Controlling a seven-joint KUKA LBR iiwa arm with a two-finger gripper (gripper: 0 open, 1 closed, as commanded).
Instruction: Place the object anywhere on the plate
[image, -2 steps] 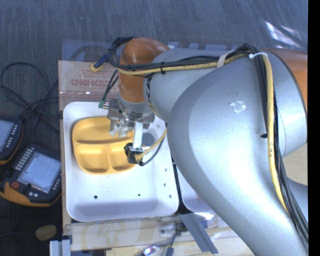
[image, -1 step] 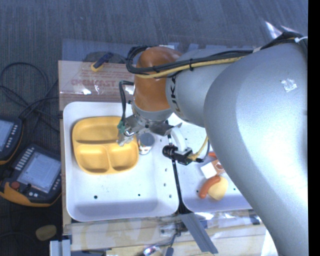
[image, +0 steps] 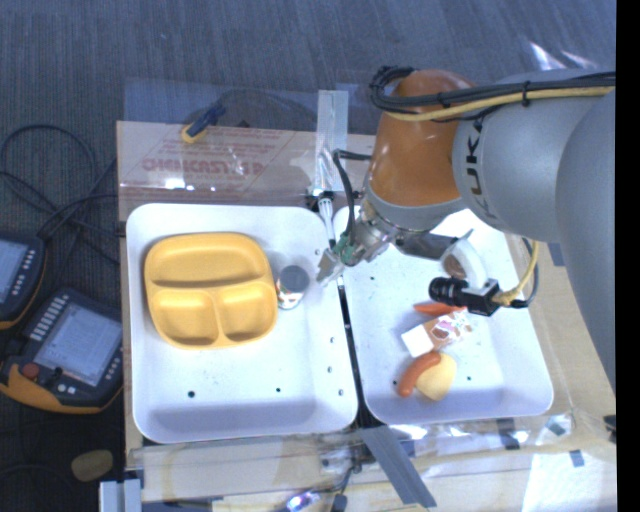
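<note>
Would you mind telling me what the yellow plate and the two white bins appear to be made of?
The plate looks like moulded plastic with a matte to satin finish: even yellow colour, soft rounded dividers, three compartments. The left bin and right bin seem to be thin, glossy formed plastic, judging by their rounded corners and bright glare, though coated metal cannot be ruled out.

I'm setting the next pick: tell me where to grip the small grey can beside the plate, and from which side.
Grip the grey can across its round sides, coming straight down from above. It seems to stand upright with its circular top facing the camera. The yellow plate sits close on its left, so I'd set the fingers on its near and far sides, where bare bin floor shows. The gripper hovers just to its right.
</note>
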